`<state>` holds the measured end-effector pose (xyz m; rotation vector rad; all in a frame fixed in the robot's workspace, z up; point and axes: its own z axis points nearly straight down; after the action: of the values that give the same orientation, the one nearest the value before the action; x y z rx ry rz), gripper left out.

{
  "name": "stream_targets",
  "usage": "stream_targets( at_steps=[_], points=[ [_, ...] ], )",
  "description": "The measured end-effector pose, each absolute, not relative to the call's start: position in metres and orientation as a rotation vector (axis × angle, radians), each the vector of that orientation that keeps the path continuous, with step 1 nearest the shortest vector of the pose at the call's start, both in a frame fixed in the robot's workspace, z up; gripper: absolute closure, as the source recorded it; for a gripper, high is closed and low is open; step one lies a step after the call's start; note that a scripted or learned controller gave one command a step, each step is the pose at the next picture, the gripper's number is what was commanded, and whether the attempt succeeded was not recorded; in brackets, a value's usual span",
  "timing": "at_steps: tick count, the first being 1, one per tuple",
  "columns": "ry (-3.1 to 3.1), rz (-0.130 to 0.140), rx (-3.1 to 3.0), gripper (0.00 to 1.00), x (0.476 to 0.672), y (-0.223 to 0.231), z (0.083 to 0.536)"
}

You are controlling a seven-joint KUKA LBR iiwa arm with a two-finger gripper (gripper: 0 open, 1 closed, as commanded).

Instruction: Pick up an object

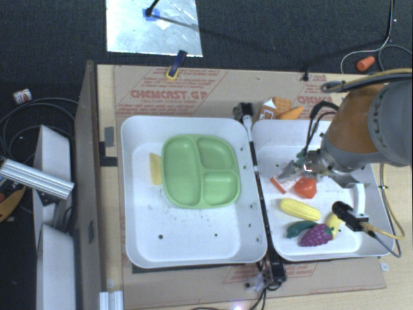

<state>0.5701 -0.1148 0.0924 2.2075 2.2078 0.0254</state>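
The right bin [284, 141] holds several toy foods. A red tomato-like piece [305, 187] lies in its middle, with a small orange-red stick [277, 185] just to its left. Nearer the front lie a yellow corn cob [299, 208], a dark green piece [300, 228], purple grapes [316, 236] and a small yellow piece [333, 223]. My gripper [293, 170] hangs low in this bin, just above and left of the red piece, close to the orange-red stick. Nothing shows as held in it.
The left bin [145, 237] carries a green divided plate [200, 171] and a yellow slice [155, 168] beside the plate's left edge. Orange toy pieces [284, 110] sit at the right bin's back rim. The grey arm [368, 131] covers the right bin's back right.
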Motion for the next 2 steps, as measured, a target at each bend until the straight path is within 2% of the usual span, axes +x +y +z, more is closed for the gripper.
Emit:
stream_targets(
  at_steps=[1,2],
  points=[
    [2.213,0.028,2.206,1.00,0.5712,-0.1134,0.1036],
    [2.215,0.026,2.208,0.00,0.5704,-0.1132,0.1025]
  ],
)
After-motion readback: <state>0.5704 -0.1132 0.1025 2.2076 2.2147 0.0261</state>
